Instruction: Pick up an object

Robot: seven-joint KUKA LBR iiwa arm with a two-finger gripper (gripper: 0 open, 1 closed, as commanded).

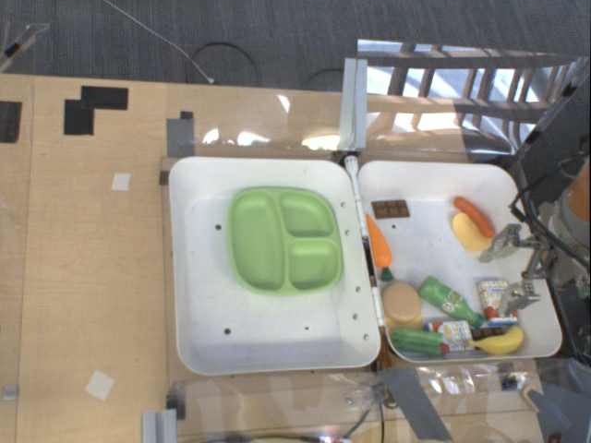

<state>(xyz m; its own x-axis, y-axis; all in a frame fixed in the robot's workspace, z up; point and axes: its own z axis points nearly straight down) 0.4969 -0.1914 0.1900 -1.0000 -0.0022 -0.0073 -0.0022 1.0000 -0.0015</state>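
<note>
The right bin (pixel 434 187) holds several toy foods. A brown chocolate bar (pixel 389 209) and an orange carrot (pixel 379 244) lie by its left wall. A red sausage (pixel 475 214) rests against a yellow piece (pixel 469 234) at the upper right. Along the front lie a tan bun (pixel 402 303), a green bottle (pixel 448 298), a green cucumber (pixel 417 341), a small carton (pixel 454 332), a white packet (pixel 492 293) and a banana (pixel 500 342). My gripper (pixel 513 269) hangs open over the bin's right side, between the yellow piece and the packet, with nothing between its fingers.
The left bin (pixel 199 275) holds a green divided plate (pixel 282 240). A metal rack (pixel 462 81) stands behind the right bin. The arm's grey body (pixel 554 169) covers the right bin's far right corner.
</note>
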